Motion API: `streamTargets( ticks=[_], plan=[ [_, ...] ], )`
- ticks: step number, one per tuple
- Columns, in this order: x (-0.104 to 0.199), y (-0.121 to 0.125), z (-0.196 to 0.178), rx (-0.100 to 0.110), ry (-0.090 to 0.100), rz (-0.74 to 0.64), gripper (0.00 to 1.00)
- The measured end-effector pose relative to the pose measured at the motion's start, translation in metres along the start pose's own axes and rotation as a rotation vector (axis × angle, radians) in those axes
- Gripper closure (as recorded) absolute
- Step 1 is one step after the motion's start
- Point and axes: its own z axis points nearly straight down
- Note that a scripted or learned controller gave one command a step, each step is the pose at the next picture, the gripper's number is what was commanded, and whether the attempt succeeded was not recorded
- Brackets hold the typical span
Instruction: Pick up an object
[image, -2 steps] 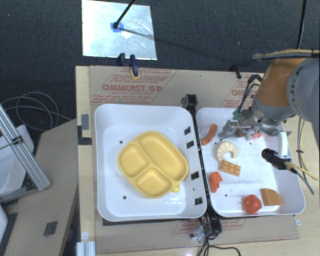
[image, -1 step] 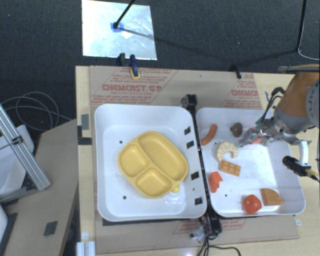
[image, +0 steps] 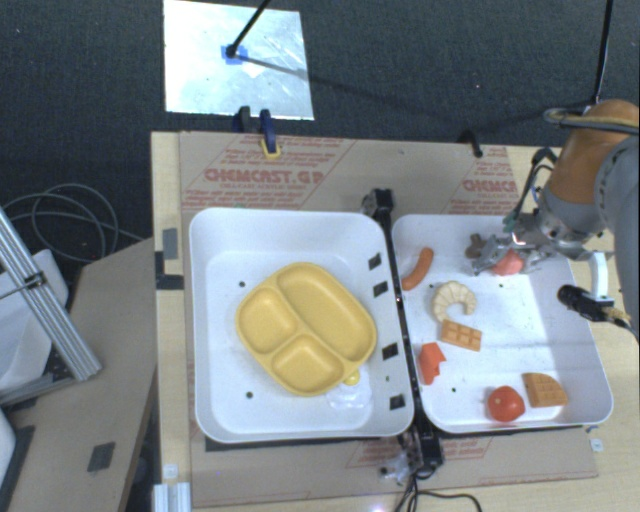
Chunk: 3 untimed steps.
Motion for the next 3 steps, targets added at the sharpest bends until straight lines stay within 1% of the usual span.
streamTargets(
  ticks=[1, 2, 3],
  plan=[
    [-0.001, 0.0, -0.013, -0.002, -0.001, 0.0, 1.0],
    [0.057, 0.0, -0.004, -0.002, -0.008, 0.0, 1.0],
    [0.16, -0.071, -0.108, -0.036, 0.003, -0.005, 1.0]
  ],
)
